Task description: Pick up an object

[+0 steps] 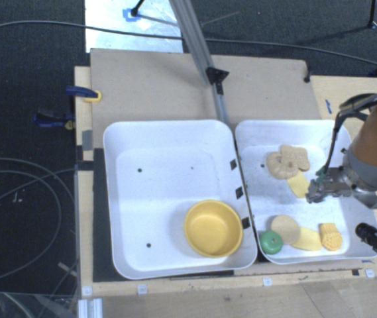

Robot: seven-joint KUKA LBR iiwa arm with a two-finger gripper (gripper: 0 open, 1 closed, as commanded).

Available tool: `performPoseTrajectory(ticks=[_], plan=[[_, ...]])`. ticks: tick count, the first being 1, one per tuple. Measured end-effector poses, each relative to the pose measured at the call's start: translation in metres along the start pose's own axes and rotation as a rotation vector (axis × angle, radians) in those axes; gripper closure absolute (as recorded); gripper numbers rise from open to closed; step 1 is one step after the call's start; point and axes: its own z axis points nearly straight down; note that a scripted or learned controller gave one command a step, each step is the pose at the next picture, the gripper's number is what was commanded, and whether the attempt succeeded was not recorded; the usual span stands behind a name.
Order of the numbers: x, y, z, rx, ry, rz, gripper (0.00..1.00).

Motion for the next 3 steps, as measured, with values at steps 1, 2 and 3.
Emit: performPoseTrajectory(ticks=[1, 2, 3], plan=[[-0.008, 0.003, -0.062, -0.003, -0.001, -0.005, 1.0], [-0.008, 0.005, -0.092, 0.0, 0.0, -0.005, 1.0], [0.043, 0.018, -0.082, 0.003, 0.002, -0.009, 1.0]])
